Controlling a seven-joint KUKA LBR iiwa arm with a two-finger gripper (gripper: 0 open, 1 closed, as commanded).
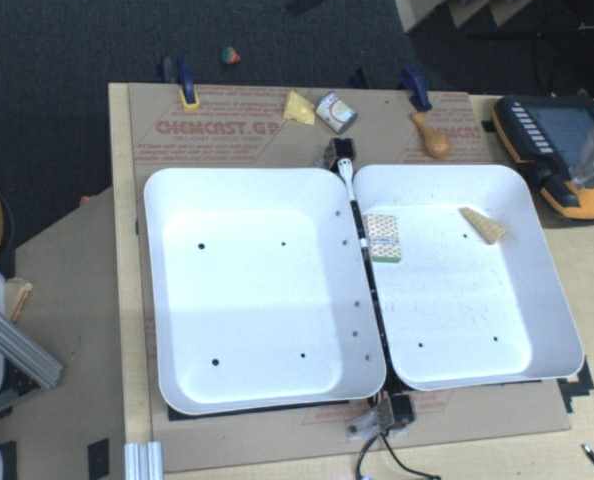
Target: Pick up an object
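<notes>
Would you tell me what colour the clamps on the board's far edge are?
Blue clamps, in the camera view.

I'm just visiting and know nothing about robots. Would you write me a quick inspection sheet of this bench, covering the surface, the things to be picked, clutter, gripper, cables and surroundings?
Surface: brown printed board bearing the left white bin and the right white bin, side by side.
Job's things: small patterned rectangular packet and tan wedge-shaped piece, both in the right bin.
Clutter: behind the bins on the board, a yellow chunk, a small white box and a wooden pear-shaped handle.
Grippers: nothing seen.
Cables: black cable trailing off the front edge.
Surroundings: dark carpet; yellow-and-black handheld pendant at the right; blue clamps on the board's far edge.
</notes>
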